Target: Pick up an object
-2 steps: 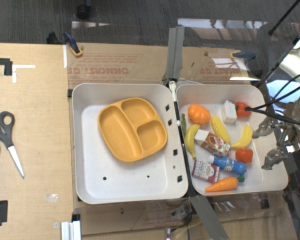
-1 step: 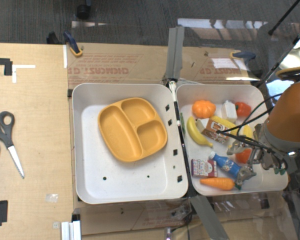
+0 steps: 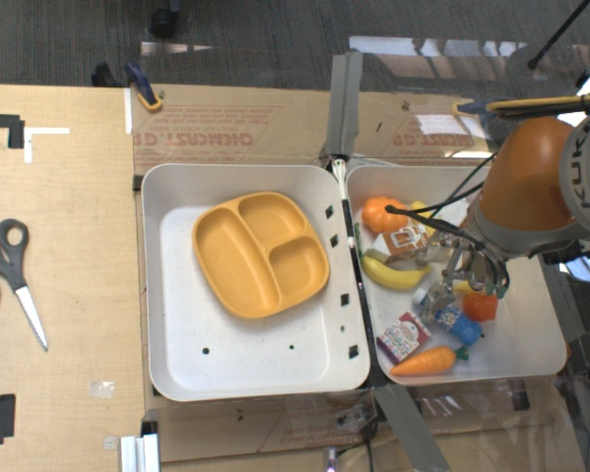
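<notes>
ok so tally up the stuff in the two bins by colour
Orange: 3, divided plate, round fruit, carrot
Yellow: 1, banana
Red: 1, small block
Blue: 1, small block
Printed packets: 2, one, another
Total: 8 that I can make out; the pile under the tool may hide more.

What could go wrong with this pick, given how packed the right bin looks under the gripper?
1. Clutter: the gripper hangs over tightly grouped items, the banana, a red piece and a blue piece, so it may nudge or catch the wrong one.
2. The toy carrot and small packet lie near the right bin front wall, which could block a clean approach.
3. Dark cables drape over the orange fruit and could snag.
</notes>
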You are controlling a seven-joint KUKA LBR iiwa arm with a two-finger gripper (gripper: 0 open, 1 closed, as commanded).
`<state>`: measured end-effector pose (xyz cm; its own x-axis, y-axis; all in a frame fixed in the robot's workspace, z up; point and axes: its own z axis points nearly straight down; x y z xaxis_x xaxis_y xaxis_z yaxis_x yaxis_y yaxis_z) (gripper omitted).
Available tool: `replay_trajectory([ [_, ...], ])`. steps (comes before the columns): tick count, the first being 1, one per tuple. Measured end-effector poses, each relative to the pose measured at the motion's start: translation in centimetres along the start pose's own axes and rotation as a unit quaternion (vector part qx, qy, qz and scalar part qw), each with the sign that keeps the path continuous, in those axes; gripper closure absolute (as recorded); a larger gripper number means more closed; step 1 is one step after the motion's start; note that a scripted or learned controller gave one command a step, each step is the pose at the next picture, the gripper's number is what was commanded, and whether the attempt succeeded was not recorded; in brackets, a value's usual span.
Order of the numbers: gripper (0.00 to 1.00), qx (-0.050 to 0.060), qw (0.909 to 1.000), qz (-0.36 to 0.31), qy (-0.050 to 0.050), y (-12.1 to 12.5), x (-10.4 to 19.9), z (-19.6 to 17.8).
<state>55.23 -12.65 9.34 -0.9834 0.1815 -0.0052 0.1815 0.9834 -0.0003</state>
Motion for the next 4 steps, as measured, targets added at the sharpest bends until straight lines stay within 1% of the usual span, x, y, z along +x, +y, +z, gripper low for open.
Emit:
replay_trajectory([
  [1,0.0,0.0,0.9999,0.015,0.0,2.6,-0.2,0.0],
  [2,0.0,0.0,0.9962,0.087,0.003,1.7,5.7,0.1],
  [3,0.0,0.0,0.9974,0.072,0.001,1.6,-3.2,-2.8],
  [4,0.0,0.001,0.9908,0.135,-0.003,4.2,-6.7,-0.2],
])
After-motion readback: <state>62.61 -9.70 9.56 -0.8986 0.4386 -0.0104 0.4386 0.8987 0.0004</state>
